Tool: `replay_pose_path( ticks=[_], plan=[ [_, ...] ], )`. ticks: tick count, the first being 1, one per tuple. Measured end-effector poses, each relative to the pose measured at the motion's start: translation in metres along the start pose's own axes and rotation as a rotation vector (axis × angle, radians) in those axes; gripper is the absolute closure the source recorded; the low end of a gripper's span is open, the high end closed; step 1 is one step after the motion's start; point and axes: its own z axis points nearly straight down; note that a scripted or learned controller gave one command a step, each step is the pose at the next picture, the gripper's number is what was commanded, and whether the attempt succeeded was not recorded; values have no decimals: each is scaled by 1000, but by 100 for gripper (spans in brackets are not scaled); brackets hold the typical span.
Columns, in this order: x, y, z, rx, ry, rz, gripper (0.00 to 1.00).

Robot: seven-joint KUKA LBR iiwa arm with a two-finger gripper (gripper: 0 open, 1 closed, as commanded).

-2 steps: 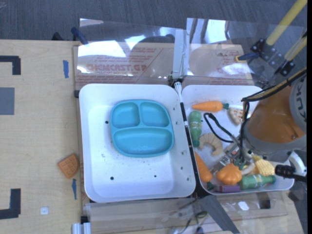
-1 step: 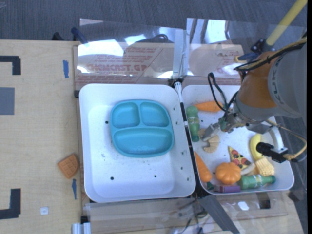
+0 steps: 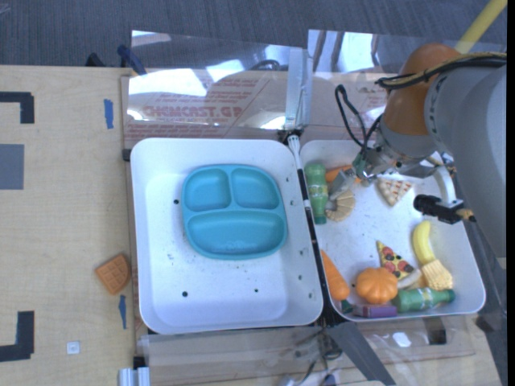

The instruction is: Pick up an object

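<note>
Fingertips sit low in the right bin [image 3: 471, 256], and you cannot tell whether they are spread or pressed together. The grey arm [image 3: 475, 127] carries the gripper [image 3: 362, 170] down beside a green toy bottle [image 3: 315, 187], whose long axis runs toward the bin's far wall. The left bin [image 3: 153, 240] holds a blue divided plate [image 3: 234, 211]. The clear sheet [image 3: 209, 103] behind reads "CHEMCAST" in red. Nearer you lie a pumpkin [image 3: 376, 284], a banana [image 3: 422, 241] and a pizza slice [image 3: 393, 257].
</note>
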Motion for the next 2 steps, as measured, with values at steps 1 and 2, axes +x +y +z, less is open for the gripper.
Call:
replay_pose_path(
  ticks=[1, 2],
  plan=[
    [17, -38, 0, -17, -5, 152, 0],
    [7, -6, 0, -16, -4, 245, 0]
  ],
)
